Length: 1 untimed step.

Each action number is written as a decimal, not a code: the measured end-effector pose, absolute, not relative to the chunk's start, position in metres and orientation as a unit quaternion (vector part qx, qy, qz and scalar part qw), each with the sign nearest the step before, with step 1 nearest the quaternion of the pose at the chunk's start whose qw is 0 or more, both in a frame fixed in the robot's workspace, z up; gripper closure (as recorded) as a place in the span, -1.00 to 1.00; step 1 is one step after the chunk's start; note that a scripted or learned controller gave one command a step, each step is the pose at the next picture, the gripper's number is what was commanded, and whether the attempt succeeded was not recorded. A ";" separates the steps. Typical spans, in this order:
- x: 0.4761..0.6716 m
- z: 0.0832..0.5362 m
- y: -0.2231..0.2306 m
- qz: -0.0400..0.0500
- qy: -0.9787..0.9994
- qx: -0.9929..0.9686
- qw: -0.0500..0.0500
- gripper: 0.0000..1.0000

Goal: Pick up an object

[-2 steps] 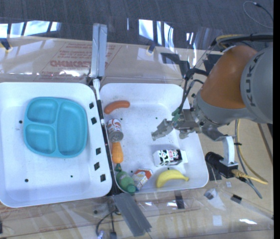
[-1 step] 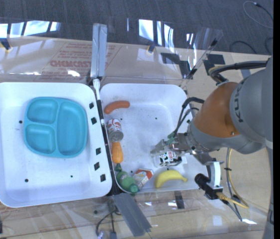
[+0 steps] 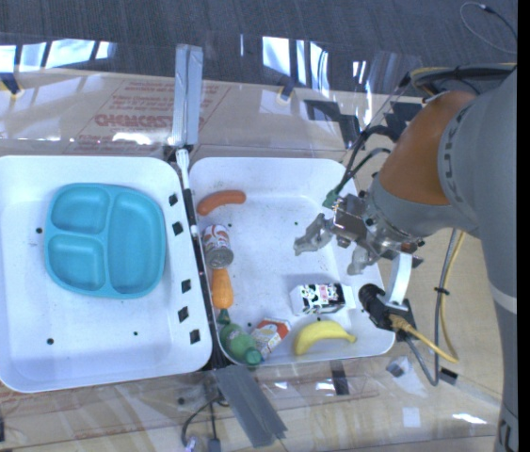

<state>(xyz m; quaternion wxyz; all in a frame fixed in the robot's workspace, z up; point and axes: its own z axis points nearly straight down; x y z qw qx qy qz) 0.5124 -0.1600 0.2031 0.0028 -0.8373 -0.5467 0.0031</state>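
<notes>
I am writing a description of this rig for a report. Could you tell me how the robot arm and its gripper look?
The arm is a thick grey cylinder with a broad orange band above the wrist. Thin black and green cables run along the wrist. The gripper is bare grey metal with slim fingers. A yellow cable hangs by the bin's right edge.

Well off to the left of the jaws I see a blue divided plate point(image 3: 106, 239) lying flat in the left white bin point(image 3: 1, 281). Beyond it, a clear sheet with red print point(image 3: 142, 113) lies on the bench.
</notes>
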 end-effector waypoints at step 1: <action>0.500 0.110 -0.186 -0.003 -0.387 -0.922 -0.001 -1.00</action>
